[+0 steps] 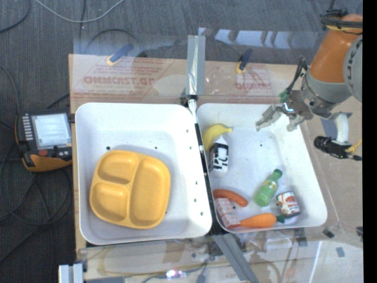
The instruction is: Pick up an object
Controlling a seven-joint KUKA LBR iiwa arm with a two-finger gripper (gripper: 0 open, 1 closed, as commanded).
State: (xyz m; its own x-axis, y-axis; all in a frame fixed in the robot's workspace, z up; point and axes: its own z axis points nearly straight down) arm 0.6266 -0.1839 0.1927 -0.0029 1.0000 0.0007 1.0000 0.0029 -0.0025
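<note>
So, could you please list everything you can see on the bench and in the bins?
Bins: 2, white, side by side.
Divided plate: 1, yellow, left bin.
Banana: 1, yellow, right bin, far left corner.
Carton: 1, black-white, below banana.
Bottle: 1, green, right bin middle.
Sausage: 1, red-orange, near edge.
Carrot: 1, orange, near edge.
Can: 1, red-white, near right corner.
Packet: 1, red-white, beside the carrot.
Hand: 1, grey, open, over right bin's far edge.
</note>
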